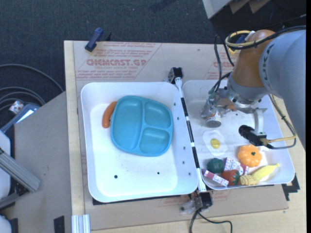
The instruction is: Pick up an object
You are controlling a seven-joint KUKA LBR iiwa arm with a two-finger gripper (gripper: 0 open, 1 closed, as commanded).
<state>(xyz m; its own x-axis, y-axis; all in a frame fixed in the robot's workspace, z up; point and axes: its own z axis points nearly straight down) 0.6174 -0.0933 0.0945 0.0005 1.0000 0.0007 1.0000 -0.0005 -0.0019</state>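
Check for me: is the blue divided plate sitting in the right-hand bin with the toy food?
No, the blue divided plate lies in the left bin, beside an orange hot dog; the toy food is in the right bin.

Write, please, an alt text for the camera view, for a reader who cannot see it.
A grey robot arm reaches from the right, its gripper low over the right bin, above a toy fried egg, pumpkin, corn and broccoli. The left bin holds a blue divided plate with an orange sausage beside it.
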